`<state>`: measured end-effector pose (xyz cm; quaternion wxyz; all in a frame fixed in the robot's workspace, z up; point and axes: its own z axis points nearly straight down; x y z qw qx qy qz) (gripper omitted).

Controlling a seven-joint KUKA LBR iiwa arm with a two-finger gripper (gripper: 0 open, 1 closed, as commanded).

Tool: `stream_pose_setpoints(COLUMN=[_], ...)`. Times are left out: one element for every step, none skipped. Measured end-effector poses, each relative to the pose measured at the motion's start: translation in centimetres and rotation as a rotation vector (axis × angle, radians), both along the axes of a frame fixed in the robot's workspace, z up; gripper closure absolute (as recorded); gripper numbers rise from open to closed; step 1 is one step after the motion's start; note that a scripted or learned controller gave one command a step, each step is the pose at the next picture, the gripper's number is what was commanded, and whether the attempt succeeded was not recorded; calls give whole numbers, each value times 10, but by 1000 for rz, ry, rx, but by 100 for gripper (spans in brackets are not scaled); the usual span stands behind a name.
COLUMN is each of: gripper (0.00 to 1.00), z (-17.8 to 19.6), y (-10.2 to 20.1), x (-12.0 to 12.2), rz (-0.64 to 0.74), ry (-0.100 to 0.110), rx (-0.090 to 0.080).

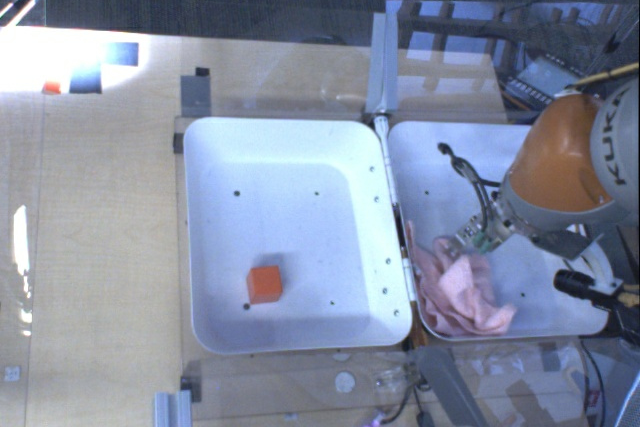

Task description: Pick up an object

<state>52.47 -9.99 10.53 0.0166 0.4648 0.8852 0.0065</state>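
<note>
The wooden bench (90,245) spreads across the view, pale and bright, with a glare patch at its upper left. On it sit two shallow white bins side by side, meeting along a narrow divider. The left bin (290,155) holds a small orange block (265,284) lying toward its lower left part, well apart from everything else. The right bin (440,140) is partly covered by the arm (570,165), which reaches in from the right, its broad orange band sitting above the wrist. Below the wrist the gripper (477,241) comes down over the lower left part of the right bin. A crumpled pink cloth (462,293) lies there, bunched against the bin's left wall and lower edge. The gripper's tip is at the cloth's upper edge, and a fold of the pink fabric rises up to meet it, so the two appear to be touching. Whether any fabric actually sits between the fingers cannot be told from this slant, nor can the width of the jaws, since the wrist body and the raised fold hide that spot. The rest of the cloth lies below and slightly left of the gripper, resting on the bin floor.
</note>
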Motion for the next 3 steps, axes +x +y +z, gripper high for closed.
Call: stream_pose_setpoints(gripper=[100, 0, 0], z=[90, 90, -8], y=[8, 8, -9], x=[-17, -17, -18], rz=[192, 192, 202], ry=[22, 23, 26], rx=[-2, -2, -1])
